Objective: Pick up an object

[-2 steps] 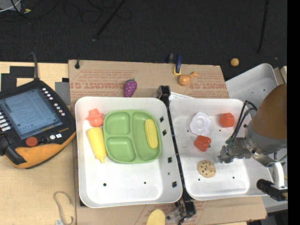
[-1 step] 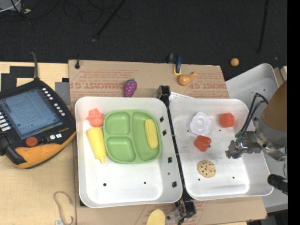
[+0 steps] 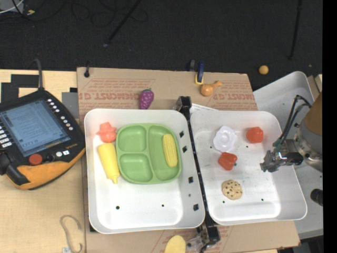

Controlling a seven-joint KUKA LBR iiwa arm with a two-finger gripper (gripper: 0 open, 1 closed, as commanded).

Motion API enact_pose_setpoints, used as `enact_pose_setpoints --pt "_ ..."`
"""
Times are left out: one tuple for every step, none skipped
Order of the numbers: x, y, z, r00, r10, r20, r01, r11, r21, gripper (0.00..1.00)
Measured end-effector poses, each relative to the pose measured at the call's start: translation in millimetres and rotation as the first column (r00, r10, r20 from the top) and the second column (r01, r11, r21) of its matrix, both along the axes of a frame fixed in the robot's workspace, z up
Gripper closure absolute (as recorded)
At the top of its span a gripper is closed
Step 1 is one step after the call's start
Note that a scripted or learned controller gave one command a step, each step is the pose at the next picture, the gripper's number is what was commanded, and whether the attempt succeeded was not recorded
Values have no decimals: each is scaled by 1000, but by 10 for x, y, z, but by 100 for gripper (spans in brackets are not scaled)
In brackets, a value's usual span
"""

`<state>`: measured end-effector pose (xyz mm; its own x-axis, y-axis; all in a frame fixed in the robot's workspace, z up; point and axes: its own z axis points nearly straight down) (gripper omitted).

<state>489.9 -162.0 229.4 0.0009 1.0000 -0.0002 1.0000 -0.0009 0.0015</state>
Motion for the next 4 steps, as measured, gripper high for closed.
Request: enact_pose_setpoints --pt "234 361 -52 1000 4 -3 -4 1000 2 100" --pt "611 800 -37 1000 5 -2 -5 1000 2 100" --pt "900 1275 -94 1000 5 -2 -5 1000 2 100" --pt "819 1496 -21 1000 2 -5 -2 1000 2 100"
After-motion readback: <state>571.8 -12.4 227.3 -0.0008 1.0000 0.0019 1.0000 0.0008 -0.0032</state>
